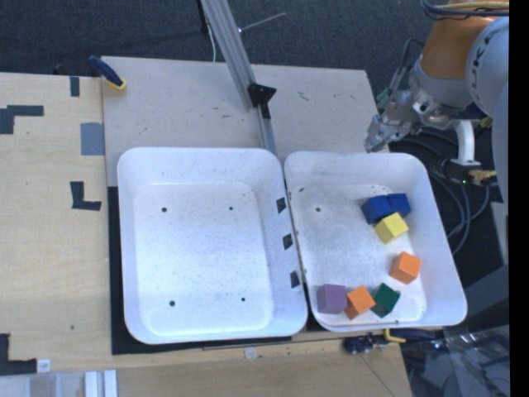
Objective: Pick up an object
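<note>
Blocks lay loose in the right bin (430,190), likely scattered there as picking targets: a blue block (385,206) touching a yellow block (392,227), an orange block (405,267) apart, then purple (331,298), a second orange (359,301) and green (385,299) bunched by the near wall. The gripper (378,136) hung beyond the bin's far rim, nothing visibly held; its opening could not be told. Crowded neighbours might hinder a grasp

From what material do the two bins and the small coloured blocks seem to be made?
Bins: probably moulded plastic, white, fairly matte; rounded corners and thin rims suggest it.
Blocks, such as the yellow one: perhaps painted wood or foam, with flat, even colour and no shine. I cannot tell which.
</note>
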Controlling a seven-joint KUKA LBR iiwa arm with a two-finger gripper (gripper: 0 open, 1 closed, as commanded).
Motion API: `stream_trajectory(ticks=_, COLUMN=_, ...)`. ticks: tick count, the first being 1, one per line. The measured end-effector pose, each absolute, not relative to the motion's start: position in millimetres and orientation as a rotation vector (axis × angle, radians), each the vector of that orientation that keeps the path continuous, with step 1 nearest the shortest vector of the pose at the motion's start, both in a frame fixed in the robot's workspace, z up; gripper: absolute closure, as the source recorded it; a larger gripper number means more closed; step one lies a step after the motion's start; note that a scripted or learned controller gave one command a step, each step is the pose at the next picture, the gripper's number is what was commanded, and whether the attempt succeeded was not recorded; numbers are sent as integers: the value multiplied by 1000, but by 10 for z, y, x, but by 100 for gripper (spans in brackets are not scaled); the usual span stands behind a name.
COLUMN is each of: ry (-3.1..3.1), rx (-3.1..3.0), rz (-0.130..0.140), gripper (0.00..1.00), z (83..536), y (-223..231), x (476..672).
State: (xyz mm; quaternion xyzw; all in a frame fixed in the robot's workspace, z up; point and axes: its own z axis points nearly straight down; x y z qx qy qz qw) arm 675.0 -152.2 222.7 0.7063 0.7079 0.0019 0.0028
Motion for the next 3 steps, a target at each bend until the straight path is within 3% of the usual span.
stream_trajectory(ticks=1, ry=2222, rx=2218, rz=3, gripper=100, z=2561, y=-1518, x=6759)
stream_trajectory(ticks=3, ry=2231, rx=2217, rz=-2, gripper=100, z=2285, y=-422, x=6694)
